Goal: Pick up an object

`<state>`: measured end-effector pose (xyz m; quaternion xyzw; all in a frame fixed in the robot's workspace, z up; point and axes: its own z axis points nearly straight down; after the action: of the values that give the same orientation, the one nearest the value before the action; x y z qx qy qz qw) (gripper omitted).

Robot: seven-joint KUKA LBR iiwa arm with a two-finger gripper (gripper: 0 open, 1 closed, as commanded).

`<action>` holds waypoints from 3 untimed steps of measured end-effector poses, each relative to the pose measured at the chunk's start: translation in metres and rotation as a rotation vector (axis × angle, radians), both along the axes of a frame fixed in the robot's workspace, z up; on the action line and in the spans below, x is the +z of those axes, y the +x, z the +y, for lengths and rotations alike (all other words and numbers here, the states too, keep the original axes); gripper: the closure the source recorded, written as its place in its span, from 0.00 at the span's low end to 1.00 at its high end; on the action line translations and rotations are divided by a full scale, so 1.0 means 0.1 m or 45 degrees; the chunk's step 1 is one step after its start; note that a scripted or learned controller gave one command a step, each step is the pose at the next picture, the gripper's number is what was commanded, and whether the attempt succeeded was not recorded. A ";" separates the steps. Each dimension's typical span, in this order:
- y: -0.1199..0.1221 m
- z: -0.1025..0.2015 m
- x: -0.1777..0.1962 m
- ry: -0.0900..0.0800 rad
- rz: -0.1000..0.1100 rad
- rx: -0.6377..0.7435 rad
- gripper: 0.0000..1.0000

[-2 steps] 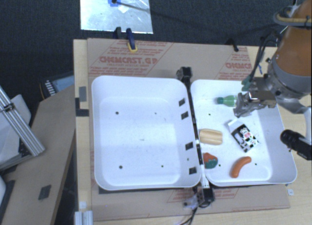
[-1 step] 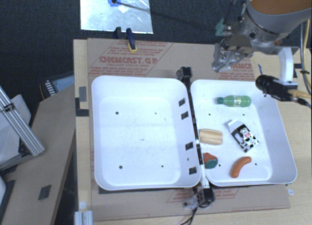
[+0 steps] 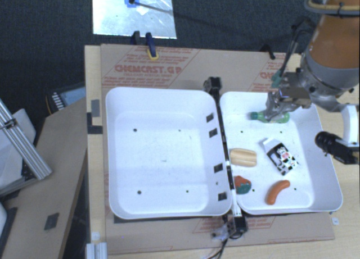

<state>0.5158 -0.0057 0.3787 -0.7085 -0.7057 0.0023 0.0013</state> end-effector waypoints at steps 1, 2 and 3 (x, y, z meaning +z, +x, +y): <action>0.67 0.47 0.53 0.004 -0.020 0.016 1.00; -0.02 0.42 0.27 0.003 -0.004 0.007 1.00; -0.15 0.73 1.12 0.005 -0.021 0.015 1.00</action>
<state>0.5007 0.0678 0.4911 -0.7044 -0.7098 -0.0051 -0.0030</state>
